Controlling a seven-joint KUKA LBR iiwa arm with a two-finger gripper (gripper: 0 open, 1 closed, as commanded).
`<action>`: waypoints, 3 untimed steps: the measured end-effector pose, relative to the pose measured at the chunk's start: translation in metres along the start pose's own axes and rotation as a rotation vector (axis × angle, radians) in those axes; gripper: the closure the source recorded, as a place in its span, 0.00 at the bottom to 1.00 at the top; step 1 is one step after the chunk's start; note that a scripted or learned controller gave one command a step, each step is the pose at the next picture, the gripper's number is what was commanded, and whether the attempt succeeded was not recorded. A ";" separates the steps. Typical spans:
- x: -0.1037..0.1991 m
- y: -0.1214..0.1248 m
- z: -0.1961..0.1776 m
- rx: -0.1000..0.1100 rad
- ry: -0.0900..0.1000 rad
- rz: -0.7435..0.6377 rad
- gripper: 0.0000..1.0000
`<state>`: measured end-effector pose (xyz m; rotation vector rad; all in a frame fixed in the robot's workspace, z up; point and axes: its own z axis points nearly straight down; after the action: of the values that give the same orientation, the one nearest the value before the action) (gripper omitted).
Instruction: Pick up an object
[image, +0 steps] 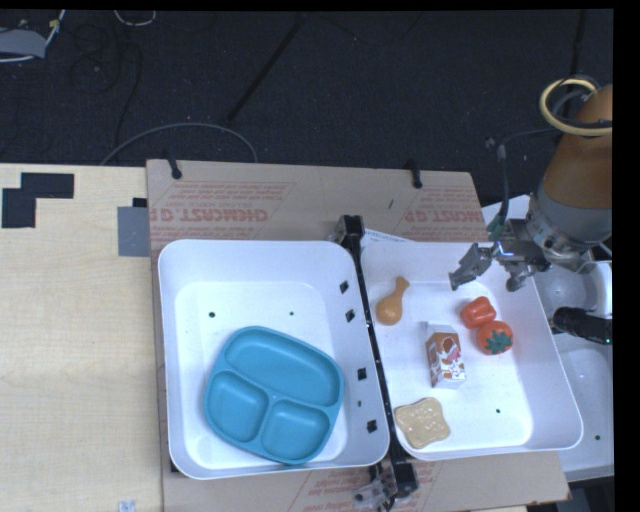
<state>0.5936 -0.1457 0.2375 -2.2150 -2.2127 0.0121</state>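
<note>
Two white bins sit side by side; the right bin (560, 400) holds a chicken leg (391, 302), a small carton (446, 359), a slice of toast (423, 422), a red pepper (477, 311) and a tomato (495, 338). The left bin (185, 280) holds a blue divided plate (272, 394). You see the arm (578, 165) cut off at the right edge. The gripper (492, 266) hangs over the right bin's far right corner, fingers spread apart, gripping nothing, just above the red pepper.
</note>
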 end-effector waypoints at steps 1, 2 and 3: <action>0.000 0.002 -0.006 -0.010 -0.001 -0.001 0.00; 0.001 -0.005 0.039 -0.006 -0.001 -0.001 0.00; 0.011 -0.001 0.095 -0.005 0.000 -0.003 0.00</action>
<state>0.5910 -0.1343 0.1426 -2.2142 -2.2179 0.0068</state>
